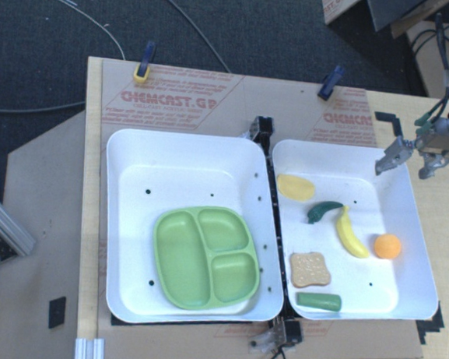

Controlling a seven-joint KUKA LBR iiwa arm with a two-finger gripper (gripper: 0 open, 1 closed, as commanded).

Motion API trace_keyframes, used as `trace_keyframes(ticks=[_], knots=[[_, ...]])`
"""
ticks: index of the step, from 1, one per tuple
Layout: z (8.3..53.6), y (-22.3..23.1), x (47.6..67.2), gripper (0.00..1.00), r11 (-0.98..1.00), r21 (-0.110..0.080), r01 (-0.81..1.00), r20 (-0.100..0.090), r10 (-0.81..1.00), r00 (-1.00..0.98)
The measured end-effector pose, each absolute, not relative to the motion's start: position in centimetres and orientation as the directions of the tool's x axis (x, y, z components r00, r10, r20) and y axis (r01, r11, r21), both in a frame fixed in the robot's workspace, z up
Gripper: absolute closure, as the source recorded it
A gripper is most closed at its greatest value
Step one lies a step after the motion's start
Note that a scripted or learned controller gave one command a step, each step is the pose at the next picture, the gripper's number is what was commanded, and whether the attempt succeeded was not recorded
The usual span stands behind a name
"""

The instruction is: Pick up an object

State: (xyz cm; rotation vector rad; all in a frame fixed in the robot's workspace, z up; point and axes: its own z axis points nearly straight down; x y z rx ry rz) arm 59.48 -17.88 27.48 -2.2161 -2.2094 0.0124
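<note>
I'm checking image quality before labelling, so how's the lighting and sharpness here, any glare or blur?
Camera view: even, soft light, with faint shadows inside the left bin; the white bins look bright but keep their detail; the banana and green tray are sharp; the hand at the right edge looks slightly soft.

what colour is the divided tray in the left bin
Light green. The divided tray shows it best in the camera view, against the white left bin.

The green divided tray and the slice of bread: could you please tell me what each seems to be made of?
The green divided tray looks like moulded plastic: one even pale green, rounded compartment walls, soft sheen. The slice of bread seems a plastic or foam toy: a flat tan piece with a speckled face and a darker crust edge. Which of the two cannot be told.
</note>
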Motion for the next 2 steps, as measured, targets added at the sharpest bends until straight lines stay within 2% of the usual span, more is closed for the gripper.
trace_keyframes(ticks=[1,2], knots=[[28.2,-17.8,59.7,0.0,0.0,-0.001,1.0,0.0,1.0,0.0],[21.8,-17.8,59.7,0.0,-0.001,-0.008,1.0,0.002,1.0,0.001]])
